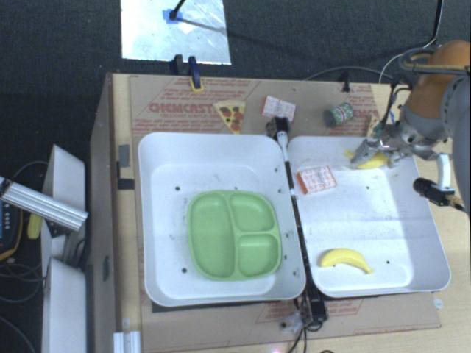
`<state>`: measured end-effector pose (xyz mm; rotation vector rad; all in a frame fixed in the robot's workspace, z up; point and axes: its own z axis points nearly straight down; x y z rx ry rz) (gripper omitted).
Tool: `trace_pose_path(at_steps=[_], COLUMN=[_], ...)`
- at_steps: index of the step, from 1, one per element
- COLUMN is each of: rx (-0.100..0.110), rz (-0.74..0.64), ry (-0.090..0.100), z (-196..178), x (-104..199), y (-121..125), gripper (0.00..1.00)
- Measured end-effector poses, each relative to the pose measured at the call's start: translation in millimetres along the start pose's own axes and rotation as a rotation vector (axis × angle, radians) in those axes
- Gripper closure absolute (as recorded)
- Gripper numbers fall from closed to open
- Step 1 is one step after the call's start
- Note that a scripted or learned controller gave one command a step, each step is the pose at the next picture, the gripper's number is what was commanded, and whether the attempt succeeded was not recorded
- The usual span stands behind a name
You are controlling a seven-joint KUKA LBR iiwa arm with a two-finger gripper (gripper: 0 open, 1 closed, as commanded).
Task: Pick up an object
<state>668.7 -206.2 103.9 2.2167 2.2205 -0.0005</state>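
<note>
1. Camera view, table: two shallow white bins are seen side by side on a table covered with brown printed cardboard, the left bin (158,197) and the right bin (412,248) touching along a central divider.
2. Camera view, left bin: a green divided plate (234,234) is seen lying flat near its middle.
3. Camera view, right bin: a yellow banana (344,259) is found near the front edge, well apart from the arm. A small red-and-white printed card (316,179) lies near the divider at the back. A second yellow object (373,162), partly hidden, is seen at the back right corner.
4. Camera view, arm: the arm is seen reaching in from the right, and its tool (372,153) is placed low over the back right corner of the right bin, just at the partly hidden yellow object. Whether the tool is released or clenched cannot be told, and no grasp can be confirmed.
5. Camera view, behind the bins: a toy pizza slice (231,115), a small packet (278,108) and a small can (341,113) are seen on the cardboard.
</note>
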Motion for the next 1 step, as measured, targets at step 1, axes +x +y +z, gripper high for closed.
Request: trace_pose_path(at_steps=[1], rx=[0.001], rz=[-0.002], ry=[0.001], z=[0.5], x=[1.4], y=[0.1], gripper=[0.00])
